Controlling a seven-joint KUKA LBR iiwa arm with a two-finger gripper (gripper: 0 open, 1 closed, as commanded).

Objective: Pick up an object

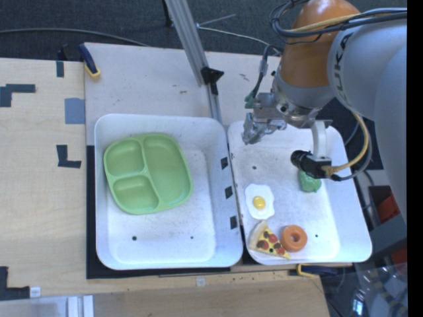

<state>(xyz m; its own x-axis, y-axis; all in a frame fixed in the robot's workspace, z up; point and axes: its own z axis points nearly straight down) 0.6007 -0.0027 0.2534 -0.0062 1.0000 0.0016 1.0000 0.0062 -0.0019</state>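
Note:
In the right bin [344, 236] lie a fried egg [260, 201], a pizza slice [267, 241], a glazed doughnut [294, 238] and a green object [309, 180] partly hidden by the arm's black fitting. My gripper [252, 132] hangs over the bin's far left corner, well above and behind the egg. Nothing shows between its fingers.
The left bin [112, 243] holds a green divided plate [147, 172]. A metal pole [192, 38] slants down to the bins' far edge. The grey arm with its orange band [317, 32] covers the right bin's far right side. A clamp [89, 61] sits at the bench's far left.

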